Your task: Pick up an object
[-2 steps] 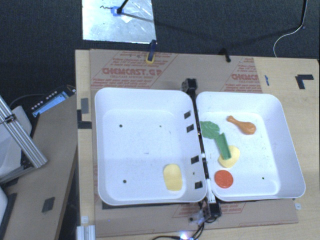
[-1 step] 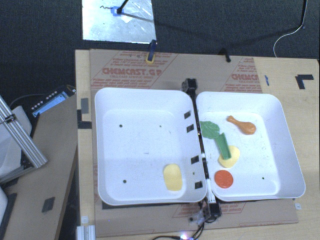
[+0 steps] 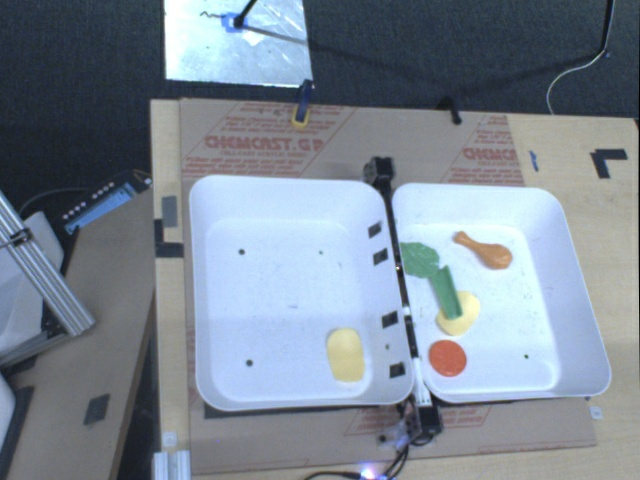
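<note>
Right bin [image 3: 540, 298] | orange drumstick [image 3: 483, 250], green leafy piece [image 3: 420, 260], red disc [image 3: 448, 358] | claw state: cannot tell

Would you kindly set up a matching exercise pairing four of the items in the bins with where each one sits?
Items:
1. pale yellow oval piece
2. orange drumstick toy
3. red-orange disc
4. green leafy piece

Places:
A. right bin, far side, toward its middle
B. left bin, near right corner
C. right bin, against the divider, far half
D. right bin, near left corner

Pairs: 1-B, 2-A, 3-D, 4-C
</note>
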